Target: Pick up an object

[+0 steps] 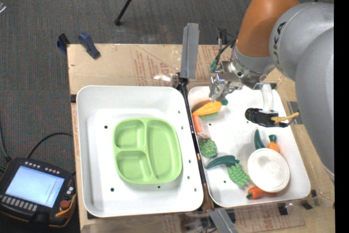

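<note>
Corn [208, 109] lies beside carrot [196, 120], under the gripper [219, 93]

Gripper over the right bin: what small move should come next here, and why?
Probably a short descent. The gripper hangs at the far left corner of the right bin, just above the yellow corn toy, with nothing seen between its fingers. Lowering straight onto the corn looks the likeliest way to a pick.

My grey teach pendant with its lit screen [34, 189] lies on the dark carpet beside the cardboard-topped bench [131, 65], near two blue clamps [87, 44].
</note>
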### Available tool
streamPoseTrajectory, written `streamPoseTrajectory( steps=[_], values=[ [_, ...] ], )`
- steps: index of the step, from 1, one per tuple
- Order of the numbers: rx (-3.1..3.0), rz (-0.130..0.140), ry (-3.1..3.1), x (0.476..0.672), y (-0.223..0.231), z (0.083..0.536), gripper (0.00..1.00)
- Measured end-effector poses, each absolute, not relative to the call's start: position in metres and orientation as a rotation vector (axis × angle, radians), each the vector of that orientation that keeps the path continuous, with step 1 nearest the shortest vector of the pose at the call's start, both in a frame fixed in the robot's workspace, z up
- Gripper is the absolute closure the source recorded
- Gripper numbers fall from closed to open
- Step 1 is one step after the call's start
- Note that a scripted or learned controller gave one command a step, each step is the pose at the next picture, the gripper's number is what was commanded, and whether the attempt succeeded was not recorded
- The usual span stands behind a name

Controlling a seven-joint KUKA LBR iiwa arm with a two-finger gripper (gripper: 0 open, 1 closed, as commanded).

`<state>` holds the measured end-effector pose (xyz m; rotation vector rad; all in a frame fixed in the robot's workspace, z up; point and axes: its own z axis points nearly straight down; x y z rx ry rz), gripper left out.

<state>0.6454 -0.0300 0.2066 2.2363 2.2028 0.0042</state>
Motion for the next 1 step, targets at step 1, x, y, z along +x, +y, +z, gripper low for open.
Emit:
streamPoseTrajectory(
  steps=[1],
  values=[
    [2.016, 0.004, 2.402, 0.6355, -0.1024, 0.2868, 1.00]
  ],
)
